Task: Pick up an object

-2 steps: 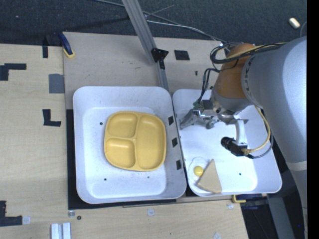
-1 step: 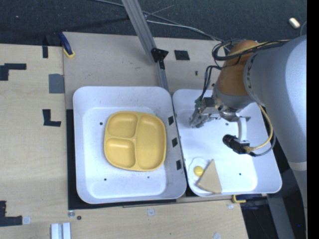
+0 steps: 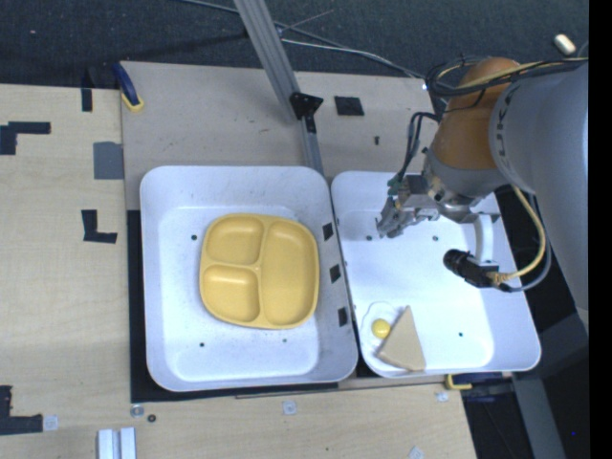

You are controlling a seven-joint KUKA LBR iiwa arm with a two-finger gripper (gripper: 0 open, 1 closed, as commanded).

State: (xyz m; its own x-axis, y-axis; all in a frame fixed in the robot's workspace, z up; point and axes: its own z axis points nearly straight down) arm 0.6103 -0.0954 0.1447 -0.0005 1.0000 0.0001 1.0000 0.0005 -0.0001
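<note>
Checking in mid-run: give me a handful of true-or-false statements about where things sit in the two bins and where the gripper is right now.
1. The yellow divided plate lies in the left bin. True.
2. The gripper hangs over the left bin. False: it is over the right bin, near its far edge.
3. A tan wedge lies at the right bin's near left corner. True.
4. The small yellow ball sits on the divided plate. False: it is in the right bin, beside the wedge.
5. The plate has three compartments. True.
</note>
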